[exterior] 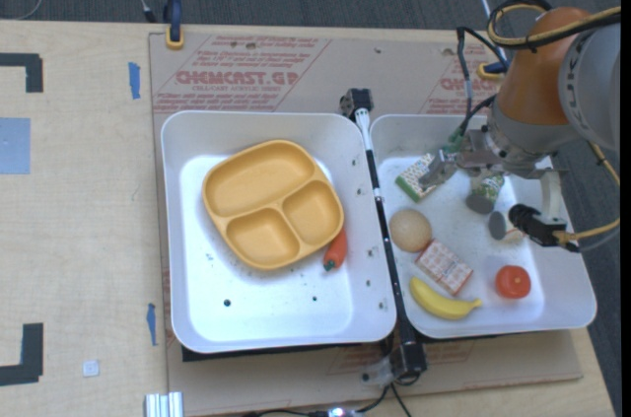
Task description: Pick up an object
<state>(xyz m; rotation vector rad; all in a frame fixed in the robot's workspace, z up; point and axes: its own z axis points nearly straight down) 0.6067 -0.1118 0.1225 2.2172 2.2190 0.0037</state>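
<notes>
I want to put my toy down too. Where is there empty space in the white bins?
Left bin: bare floor along the front edge, below the yellow divided plate and toy carrot. Right bin is crowded: banana, tomato, egg-like ball and patterned packet leave small gaps.

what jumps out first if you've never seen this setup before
A big yellow divided plate fills the middle of the left bin, with a small orange carrot at its lower right edge. The right bin holds a banana and a tomato near its front, and the arm's orange band looms above its back.
</notes>
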